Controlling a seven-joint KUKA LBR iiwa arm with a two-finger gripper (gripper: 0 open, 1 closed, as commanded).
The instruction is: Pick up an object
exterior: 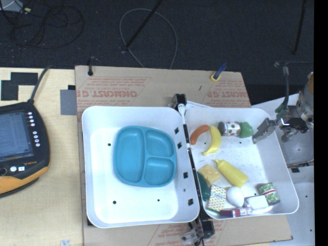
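The right bin [287, 188] holds several small items. Along its far side lie an orange curved piece [199, 132], a yellow banana [213, 140], a small red-and-white can [230, 128] and a green object [246, 130]. Nearer the front are a yellow bottle [232, 172], a yellow block [208, 174], a patterned box [217, 198], a white egg [235, 195] and a green-and-red box [268, 192]. My gripper [277, 130] hangs over the bin's far right edge, just right of the green object. It is open with nothing between its fingers.
The left bin [97, 199] holds a blue divided plate [145, 155]. Both bins rest on cardboard [154, 88]. A teach pendant [20, 142] lies on the bench at far left. A blue-and-yellow clip [219, 72] sits on the cardboard's back edge. Cables run across the dark floor behind.
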